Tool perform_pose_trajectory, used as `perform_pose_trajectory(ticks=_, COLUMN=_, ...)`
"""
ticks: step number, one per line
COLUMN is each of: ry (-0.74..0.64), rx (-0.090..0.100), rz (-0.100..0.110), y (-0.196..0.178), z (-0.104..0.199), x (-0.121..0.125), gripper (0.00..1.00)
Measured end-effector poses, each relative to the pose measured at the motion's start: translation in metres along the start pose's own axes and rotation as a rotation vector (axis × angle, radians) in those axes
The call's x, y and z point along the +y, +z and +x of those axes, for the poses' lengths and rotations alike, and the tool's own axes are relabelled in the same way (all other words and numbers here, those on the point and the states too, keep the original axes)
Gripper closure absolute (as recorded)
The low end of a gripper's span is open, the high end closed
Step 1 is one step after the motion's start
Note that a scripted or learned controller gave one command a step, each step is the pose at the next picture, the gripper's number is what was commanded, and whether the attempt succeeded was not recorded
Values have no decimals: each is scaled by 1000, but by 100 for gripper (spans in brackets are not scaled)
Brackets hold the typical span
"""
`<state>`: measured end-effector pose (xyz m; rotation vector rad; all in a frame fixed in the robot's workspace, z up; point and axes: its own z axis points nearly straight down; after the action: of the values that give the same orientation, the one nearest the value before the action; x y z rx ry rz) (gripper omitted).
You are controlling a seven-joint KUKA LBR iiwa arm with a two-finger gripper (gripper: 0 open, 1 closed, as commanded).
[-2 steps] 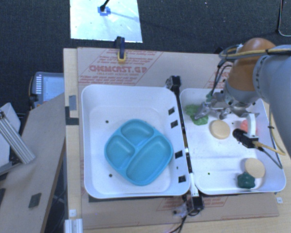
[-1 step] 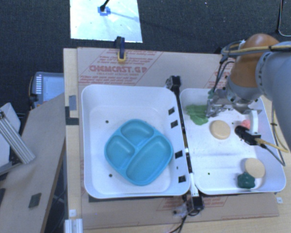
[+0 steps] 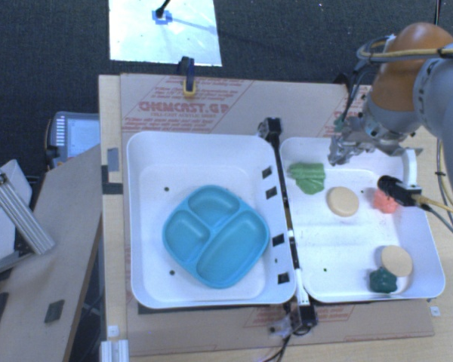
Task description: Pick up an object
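The right bin [image 3: 362, 285] holds a green leafy piece [image 3: 309, 176] at its back left, a tan round disc [image 3: 343, 201] in the middle, and a pink piece [image 3: 385, 200] at the right, partly under a black part. Near the front right corner lie another tan disc [image 3: 397, 260] and a dark green lump [image 3: 383, 280]. My gripper [image 3: 338, 154] hangs over the bin's back edge, just right of and above the green leafy piece. Nothing shows between its fingers.
The left bin [image 3: 147, 172] holds a blue sectioned plate [image 3: 214, 234]. A black divider [image 3: 279, 202] runs between the bins. Cardboard lies under both bins, with a yellow clamp [image 3: 189, 85] at its back edge. The grey arm [image 3: 438, 89] fills the upper right.
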<state>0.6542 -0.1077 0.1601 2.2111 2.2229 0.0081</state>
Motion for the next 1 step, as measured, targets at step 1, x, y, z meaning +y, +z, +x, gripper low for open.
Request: perform_pose_trajectory(ticks=1, ry=-1, rx=0, rz=0, y=-55, z=0, x=2, gripper=100)
